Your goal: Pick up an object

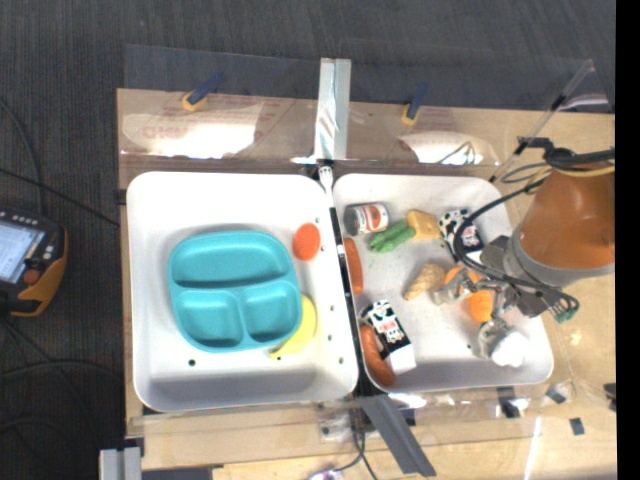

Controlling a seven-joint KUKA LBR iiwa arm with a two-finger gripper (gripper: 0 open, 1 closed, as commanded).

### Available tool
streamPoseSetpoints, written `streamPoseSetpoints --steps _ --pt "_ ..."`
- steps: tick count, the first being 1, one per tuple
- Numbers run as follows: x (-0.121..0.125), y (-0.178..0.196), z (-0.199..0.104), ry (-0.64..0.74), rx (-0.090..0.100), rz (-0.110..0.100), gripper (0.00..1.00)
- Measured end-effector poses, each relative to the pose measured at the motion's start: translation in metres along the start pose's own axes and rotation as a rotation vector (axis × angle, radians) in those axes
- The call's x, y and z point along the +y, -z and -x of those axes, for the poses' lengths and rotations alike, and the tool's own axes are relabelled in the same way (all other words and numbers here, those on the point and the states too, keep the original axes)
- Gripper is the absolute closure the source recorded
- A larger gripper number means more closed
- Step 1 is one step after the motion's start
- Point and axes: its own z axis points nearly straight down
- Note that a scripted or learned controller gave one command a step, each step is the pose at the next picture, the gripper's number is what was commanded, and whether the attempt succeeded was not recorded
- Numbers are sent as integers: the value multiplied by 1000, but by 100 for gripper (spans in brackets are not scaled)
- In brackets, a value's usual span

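Gripper [487,320] sits low in your right bin [440,363], beside an orange piece [481,303]; finger state unclear, maybe touching it.

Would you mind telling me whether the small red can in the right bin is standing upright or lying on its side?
Lying on its side: the can shows its long red side and label, silver end pointing left, near the right bin's upper left corner.

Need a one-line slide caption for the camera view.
KUKA arm's hand low in the right bin among small toys; teal divided plate in the left bin.
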Motion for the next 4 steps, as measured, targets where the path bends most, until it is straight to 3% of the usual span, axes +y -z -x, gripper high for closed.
streamPoseSetpoints --steps 1,2,3,4 --pt "-3 -1 3 6 6 8 0" --pt "-4 9 5 4 1 5 100" --pt "-4 9 5 5 1 5 0" --pt "-16 0 6 15 -3 3 0"
